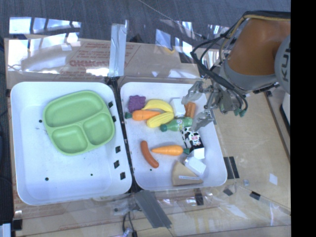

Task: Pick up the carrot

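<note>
Two carrots lie in the right bin (pixel 212 169). One carrot (pixel 168 150) rests near the middle, its green end pointing right. A second carrot (pixel 145 115) lies further back, next to the yellow bananas (pixel 159 113). A short orange piece (pixel 190 109) stands near the bin's right wall. My gripper (pixel 199 104) hangs over the bin's back right part, right beside that orange piece. Its fingers (pixel 204 118) are spread apart, open, and I see nothing clamped between them. The middle carrot is well in front of the gripper and to its left.
The right bin also holds purple grapes (pixel 137 102), a red sausage (pixel 149 154), a green item (pixel 174 126), a cow figure (pixel 192 138), a white block (pixel 197 165) and a tan wedge (pixel 183 175). A green divided plate (pixel 79 121) sits in the left bin (pixel 29 181).
</note>
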Robot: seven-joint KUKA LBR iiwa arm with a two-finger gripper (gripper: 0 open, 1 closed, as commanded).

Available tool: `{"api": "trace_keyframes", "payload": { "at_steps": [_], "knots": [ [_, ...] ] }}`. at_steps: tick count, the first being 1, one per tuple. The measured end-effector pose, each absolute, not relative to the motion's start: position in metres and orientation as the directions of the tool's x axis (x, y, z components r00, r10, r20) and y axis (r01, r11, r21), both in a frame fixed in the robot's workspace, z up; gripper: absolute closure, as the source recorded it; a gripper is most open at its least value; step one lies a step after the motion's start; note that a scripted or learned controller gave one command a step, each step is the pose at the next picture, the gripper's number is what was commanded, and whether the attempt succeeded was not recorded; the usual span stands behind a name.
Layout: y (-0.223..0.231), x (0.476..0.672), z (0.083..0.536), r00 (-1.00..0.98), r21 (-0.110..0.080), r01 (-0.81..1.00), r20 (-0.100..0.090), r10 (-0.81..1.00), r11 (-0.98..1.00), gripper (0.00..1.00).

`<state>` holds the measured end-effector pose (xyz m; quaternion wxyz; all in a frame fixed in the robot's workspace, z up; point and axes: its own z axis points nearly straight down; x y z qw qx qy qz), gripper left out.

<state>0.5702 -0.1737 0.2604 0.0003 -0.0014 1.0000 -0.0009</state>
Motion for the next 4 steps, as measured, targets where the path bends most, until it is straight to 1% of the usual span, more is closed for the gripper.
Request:
{"api": "trace_keyframes", "payload": {
  "at_steps": [1,2,3,4],
  "knots": [
    [-0.132,0.530,0.092,-0.998,0.000,-0.067,-0.001,-0.067,0.998,0.00],
    [-0.130,0.532,0.102,-0.997,0.000,-0.076,-0.002,-0.076,0.997,1.00],
    [-0.151,0.571,0.252,-0.975,-0.006,-0.222,-0.011,-0.222,0.975,1.00],
    [-0.042,0.541,0.247,-0.987,0.001,-0.160,-0.002,-0.160,0.987,1.00]
  ]
}}
